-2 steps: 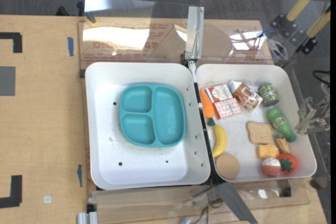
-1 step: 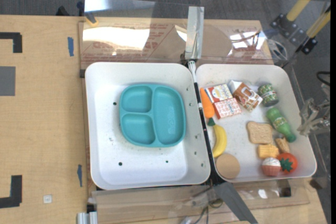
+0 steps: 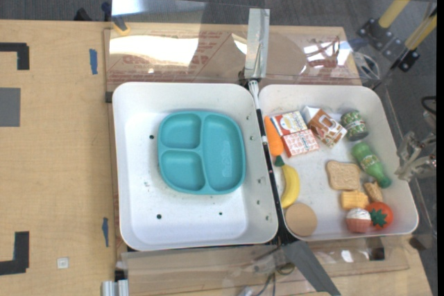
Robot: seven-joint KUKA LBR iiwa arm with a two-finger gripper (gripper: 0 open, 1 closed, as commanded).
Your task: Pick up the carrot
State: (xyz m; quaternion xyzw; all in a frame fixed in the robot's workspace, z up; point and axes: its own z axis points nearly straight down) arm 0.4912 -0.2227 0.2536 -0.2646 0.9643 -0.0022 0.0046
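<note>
Camera view has the carrot (image 3: 273,136) lying lengthwise against the left wall of the right bin (image 3: 397,123), with its green top (image 3: 279,161) pointing toward the near edge. That position is the main hazard. With the wall touching one long side, a straight descent is likely to strike the rim or wedge against the divider instead of closing around the carrot.

Crowding adds to the risk. A red and white carton (image 3: 300,143) sits just beside the carrot's other side, a second carton (image 3: 289,123) lies near its upper end, and the banana (image 3: 290,184) lies just below the green top. A grasp that lands slightly off could take one of those, or push the carrot along the wall.

A pale metallic shape at the bin's right rim may be the gripper (image 3: 415,157), well apart from the carrot. It is too blurred to tell whether it is open or closed, and nothing is visibly held.
</note>
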